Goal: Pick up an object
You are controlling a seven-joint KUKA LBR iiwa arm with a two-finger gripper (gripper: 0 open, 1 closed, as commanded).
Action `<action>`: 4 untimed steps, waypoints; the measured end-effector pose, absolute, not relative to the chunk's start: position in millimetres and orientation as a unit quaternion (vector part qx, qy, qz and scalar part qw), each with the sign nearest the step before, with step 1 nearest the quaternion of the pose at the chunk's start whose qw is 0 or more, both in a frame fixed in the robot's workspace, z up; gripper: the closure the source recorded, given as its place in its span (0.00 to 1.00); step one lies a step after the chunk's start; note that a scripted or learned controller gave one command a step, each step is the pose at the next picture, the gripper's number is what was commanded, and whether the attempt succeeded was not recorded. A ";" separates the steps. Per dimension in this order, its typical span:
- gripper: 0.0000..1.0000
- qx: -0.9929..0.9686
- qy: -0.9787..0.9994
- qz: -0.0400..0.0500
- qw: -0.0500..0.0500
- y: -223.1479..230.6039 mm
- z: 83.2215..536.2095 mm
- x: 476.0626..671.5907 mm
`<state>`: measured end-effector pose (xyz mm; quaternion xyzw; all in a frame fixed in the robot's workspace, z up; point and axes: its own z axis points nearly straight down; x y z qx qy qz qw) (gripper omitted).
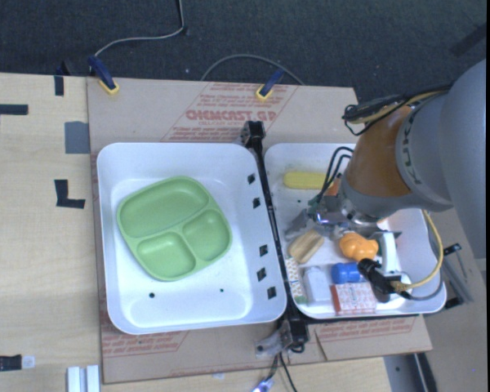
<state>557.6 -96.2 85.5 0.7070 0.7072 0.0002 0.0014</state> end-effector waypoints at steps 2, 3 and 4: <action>0.00 0.707 0.707 0.001 0.002 -121.0 85.6 530.9; 1.00 0.707 0.707 0.000 0.003 -121.9 93.8 531.3; 1.00 0.706 0.708 0.000 -0.001 -54.9 182.9 557.5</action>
